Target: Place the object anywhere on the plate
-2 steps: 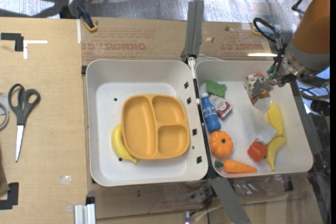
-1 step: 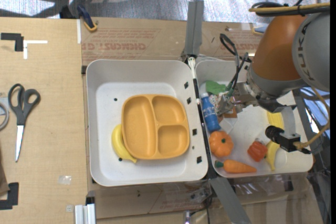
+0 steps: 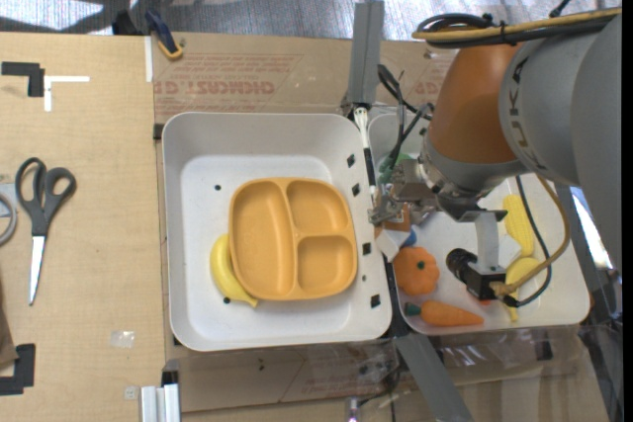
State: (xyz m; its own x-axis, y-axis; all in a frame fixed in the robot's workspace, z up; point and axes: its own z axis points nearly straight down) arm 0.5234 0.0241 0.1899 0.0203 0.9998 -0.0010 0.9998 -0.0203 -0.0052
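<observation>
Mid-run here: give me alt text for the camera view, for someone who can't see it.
The grey arm reaches over the right bin, which holds an orange, a carrot and a banana. The left bin holds a yellow divided plate resting on another banana.

Yellow plate [image 3: 294, 238] in left bin [image 3: 188, 212], end effector [image 3: 396, 210] perhaps over right bin [image 3: 564, 301]

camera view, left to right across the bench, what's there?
scissors → banana → divided yellow plate → orange → carrot → second banana
</observation>
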